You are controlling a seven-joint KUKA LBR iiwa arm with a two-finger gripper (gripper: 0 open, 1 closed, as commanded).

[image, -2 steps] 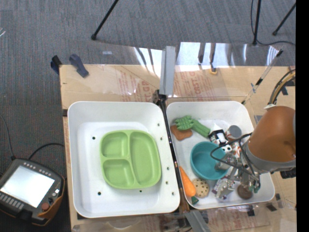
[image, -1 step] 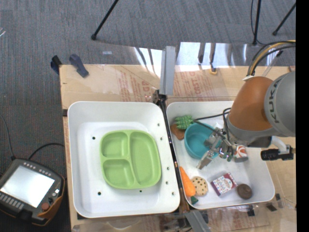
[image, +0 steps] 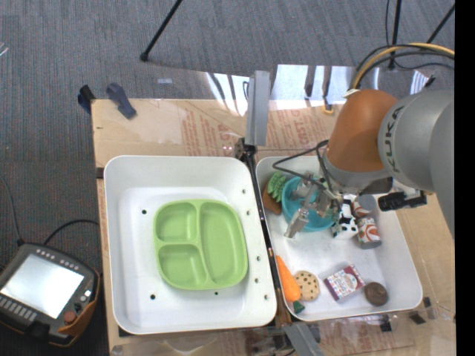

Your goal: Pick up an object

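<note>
1. Nearest the lens, along the front wall of the right bin: an orange carrot lying by the divider, a chocolate-chip cookie touching its tip, a small red-and-white box, and a dark round cookie at the corner.
2. My target is farther back: the teal bowl in the rear left part of that bin, with something green and ribbed against its far rim.
3. My gripper is down over the bowl's left rim, fingers narrowly parted. I judge one finger is inside the rim and one outside, but nothing is plainly pinched yet, so I claim no hold.
4. To do this well: settle lower until the rim sits deep between the fingers, then close squarely. A thin curved wall slips if pinched at its edge.
5. Watch the neighbours: a black-and-white cow toy and a small carton sit just right of the bowl. I should lift straight up to avoid dragging them.
6. Left bin carries a green divided plate, well apart from my work.
</note>
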